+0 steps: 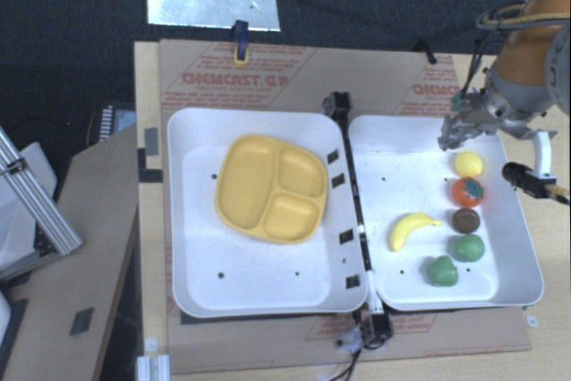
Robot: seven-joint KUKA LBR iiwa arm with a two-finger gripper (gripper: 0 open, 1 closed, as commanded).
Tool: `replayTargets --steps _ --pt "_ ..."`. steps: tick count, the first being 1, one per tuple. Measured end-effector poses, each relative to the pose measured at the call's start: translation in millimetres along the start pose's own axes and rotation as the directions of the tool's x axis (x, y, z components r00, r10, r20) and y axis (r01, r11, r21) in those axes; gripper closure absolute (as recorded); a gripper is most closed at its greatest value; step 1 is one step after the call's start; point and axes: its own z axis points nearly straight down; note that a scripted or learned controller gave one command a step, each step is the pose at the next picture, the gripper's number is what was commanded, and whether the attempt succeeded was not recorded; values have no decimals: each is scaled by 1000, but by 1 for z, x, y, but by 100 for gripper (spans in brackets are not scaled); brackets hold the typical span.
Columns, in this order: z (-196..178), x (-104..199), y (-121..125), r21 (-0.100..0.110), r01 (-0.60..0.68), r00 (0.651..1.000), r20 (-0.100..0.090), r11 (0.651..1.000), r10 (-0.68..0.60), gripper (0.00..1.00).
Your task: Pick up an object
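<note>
The right bin (pixel 393 152) holds a yellow lemon-like fruit (pixel 468 163), a red tomato (pixel 467 191), a brown round piece (pixel 466 219), two green pieces (pixel 469 247) (pixel 440 270) and a yellow banana (pixel 411 229). My gripper (pixel 451 136) hangs over the bin's far right corner, just up and left of the lemon. Nothing shows between its fingers.
The left bin (pixel 196 236) carries a yellow divided plate (pixel 270 187). A black hinge strip (pixel 351 192) runs between the bins. A black-and-white fitting (pixel 533 176) sticks out by the right bin's edge. Cardboard (pixel 268 76) lies under both bins.
</note>
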Motion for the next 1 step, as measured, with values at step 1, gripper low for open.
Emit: replayTargets --steps 1 --pt "-63 -7 -1 0 -2 1000 1 1000 2 100"
